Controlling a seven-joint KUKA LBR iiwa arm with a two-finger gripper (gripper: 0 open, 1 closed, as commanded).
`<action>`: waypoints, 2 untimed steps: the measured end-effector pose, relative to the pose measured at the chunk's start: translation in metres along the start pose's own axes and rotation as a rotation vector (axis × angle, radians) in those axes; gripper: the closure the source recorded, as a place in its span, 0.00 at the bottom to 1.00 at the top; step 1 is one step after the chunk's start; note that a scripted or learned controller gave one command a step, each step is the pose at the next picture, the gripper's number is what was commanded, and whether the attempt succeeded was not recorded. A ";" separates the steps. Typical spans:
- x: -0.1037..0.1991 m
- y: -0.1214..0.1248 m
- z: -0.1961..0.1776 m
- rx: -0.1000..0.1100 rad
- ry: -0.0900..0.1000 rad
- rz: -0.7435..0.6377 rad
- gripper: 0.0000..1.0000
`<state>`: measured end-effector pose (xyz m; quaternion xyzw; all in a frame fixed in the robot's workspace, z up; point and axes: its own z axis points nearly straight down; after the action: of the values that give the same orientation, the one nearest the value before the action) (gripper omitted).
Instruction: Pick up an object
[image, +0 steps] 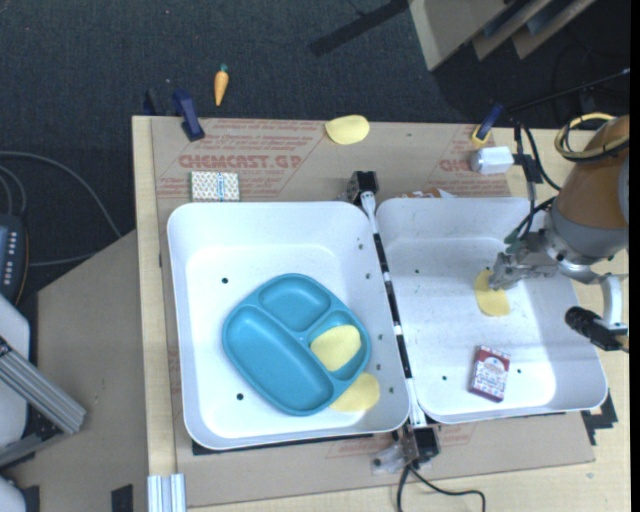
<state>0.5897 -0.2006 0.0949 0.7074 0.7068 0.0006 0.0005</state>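
Observation:
My gripper (503, 274) reaches from the right into the right bin (440, 240) and sits right over a flat yellow piece (493, 299) on the bin floor. A small red packet (490, 374) lies nearer the front of the same bin. In the left bin (200, 250) a blue divided plate (285, 345) holds a yellow piece (337, 346) in one compartment. Another yellow piece (358, 394) lies beside the plate's front edge.
On the board behind the bins lie a yellow piece (347, 129), a small patterned packet (214, 185), a blue clip (186, 115) and a white block (494, 159). A small carrot toy (221, 85) lies on the dark floor beyond.

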 end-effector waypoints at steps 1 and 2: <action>0.000 0.000 0.000 0.000 0.000 0.000 0.00; 0.041 -0.014 0.010 0.003 0.001 -0.002 0.00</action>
<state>0.5761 -0.1592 0.0846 0.7067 0.7075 0.0001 -0.0010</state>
